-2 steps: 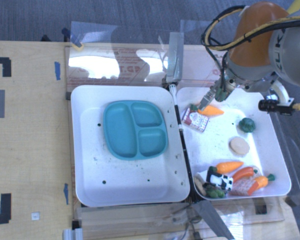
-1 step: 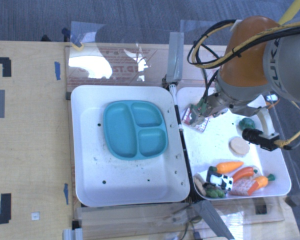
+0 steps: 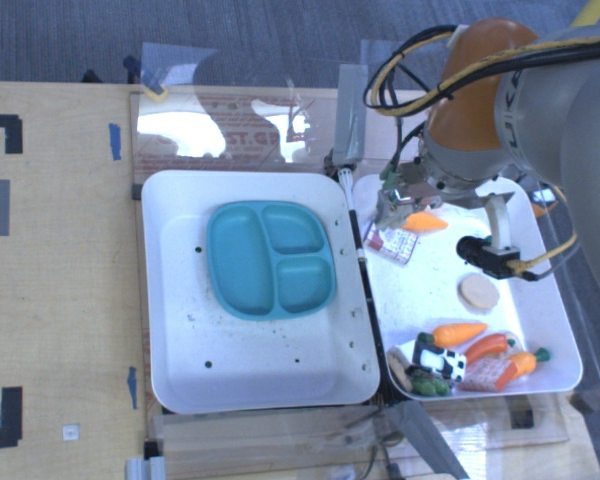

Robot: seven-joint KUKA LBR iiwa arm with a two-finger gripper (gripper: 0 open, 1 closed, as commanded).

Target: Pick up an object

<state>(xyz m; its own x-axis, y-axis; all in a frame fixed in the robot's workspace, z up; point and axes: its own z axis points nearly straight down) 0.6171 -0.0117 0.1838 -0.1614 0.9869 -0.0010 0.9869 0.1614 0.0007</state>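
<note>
Claw (image 3: 405, 200) sits low over the far left part of the right bin (image 3: 550, 268), below the orange wrist band (image 3: 477, 78) and a loop of black and yellow cables (image 3: 405, 73). Whether it is released or clenched: cannot tell, the wrist body covers it from this angle.

An orange carrot-shaped piece (image 3: 426, 223) lies just beside the claw, on its near right side; contact not resolvable. A small pink-and-white packet (image 3: 391, 245) lies just in front of the claw, near the bin's left wall. A round beige disc (image 3: 478, 291) lies further toward the near edge and to the right. Well apart from the claw, the near end of the bin holds a cluster: another carrot (image 3: 459, 334), red and orange pieces (image 3: 500, 360), a black-and-white item (image 3: 442, 361).

To the claw's left, the left bin (image 3: 175, 298) holds a teal divided plate (image 3: 271, 259), three compartments, lying flat, with dark specks on the bin floor around it.

Surface: pale wood bench (image 3: 50, 298) with black corner marks and bits of blue tape. A clear plastic sheet (image 3: 230, 128) catches glare behind the left bin. Beyond the bench, grey-blue carpet (image 3: 230, 8).
</note>
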